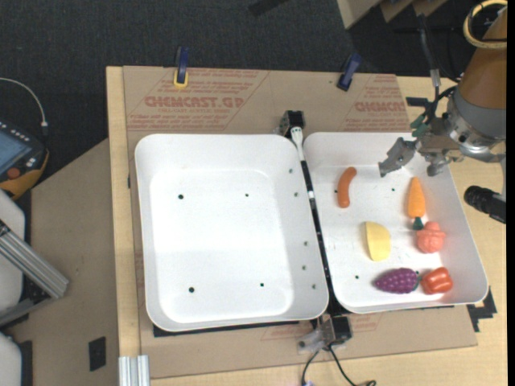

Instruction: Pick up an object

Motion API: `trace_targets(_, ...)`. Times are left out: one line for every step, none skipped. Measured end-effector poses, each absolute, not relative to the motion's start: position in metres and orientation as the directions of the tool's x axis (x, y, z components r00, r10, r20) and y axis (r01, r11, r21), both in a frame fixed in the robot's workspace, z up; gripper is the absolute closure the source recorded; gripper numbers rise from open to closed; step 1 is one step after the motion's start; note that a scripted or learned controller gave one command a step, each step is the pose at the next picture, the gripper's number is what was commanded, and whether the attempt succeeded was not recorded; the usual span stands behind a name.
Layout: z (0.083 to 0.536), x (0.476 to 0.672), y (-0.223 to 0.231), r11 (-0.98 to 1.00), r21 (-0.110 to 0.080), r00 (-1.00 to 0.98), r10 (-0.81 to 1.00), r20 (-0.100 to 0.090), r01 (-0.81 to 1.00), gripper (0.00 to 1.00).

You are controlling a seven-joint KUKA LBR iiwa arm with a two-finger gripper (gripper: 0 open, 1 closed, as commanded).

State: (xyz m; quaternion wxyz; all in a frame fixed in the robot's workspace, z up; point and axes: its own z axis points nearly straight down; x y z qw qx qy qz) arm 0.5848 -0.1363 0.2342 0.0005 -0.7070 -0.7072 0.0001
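The gripper (pixel 414 158), jaws spread wide with nothing held, is seen just beyond the carrot (pixel 415 199), whose long axis runs near-to-far

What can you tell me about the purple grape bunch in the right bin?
The grape bunch is a small, glossy purple toy, plastic by its look, with a bumpy clustered surface. It lies on its side near the right bin's front edge, long axis across the bin. The red pepper sits right beside it, possibly touching.
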Motion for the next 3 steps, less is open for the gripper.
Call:
trace_targets(0.194, 0.473, -0.121, -0.003, -0.013, 0.003, 1.000, 0.004, 1.000, 0.00)
trace_targets(0.079, 0.559, -0.131, 0.003, 0.004, -0.003, 1.000, -0.002, 1.000, 0.00)
trace_targets(0.084, 0.477, -0.095, -0.001, -0.010, 0.001, 1.000, 0.005, 1.000, 0.00)
